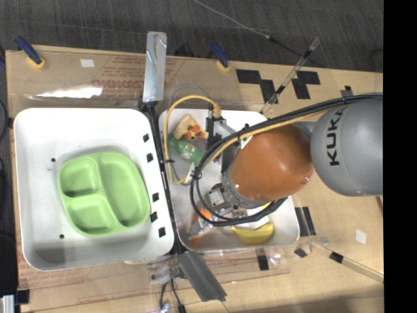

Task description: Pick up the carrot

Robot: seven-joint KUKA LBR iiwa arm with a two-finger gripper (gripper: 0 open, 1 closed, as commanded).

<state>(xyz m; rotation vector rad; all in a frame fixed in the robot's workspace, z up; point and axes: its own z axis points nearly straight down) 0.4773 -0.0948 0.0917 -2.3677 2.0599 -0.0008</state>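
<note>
- A dark grey ribbed floor runs along the far side.
- The bench is covered in brown cardboard, printed with black square marks at far right.
- Blue clamps grip its far edge.

The arm covers most of the right bin, so much of that bin's floor is hidden. The gripper sits low under the orange band, tangled in cables, and its tips are too cluttered to read. The carrot shows as a small orange patch at the gripper's lower left; the rest is covered. The banana is partly hidden beneath the wrist. The pizza slice and a green object are crossed by cables. The arm's grey body is cut off at the right.
</note>
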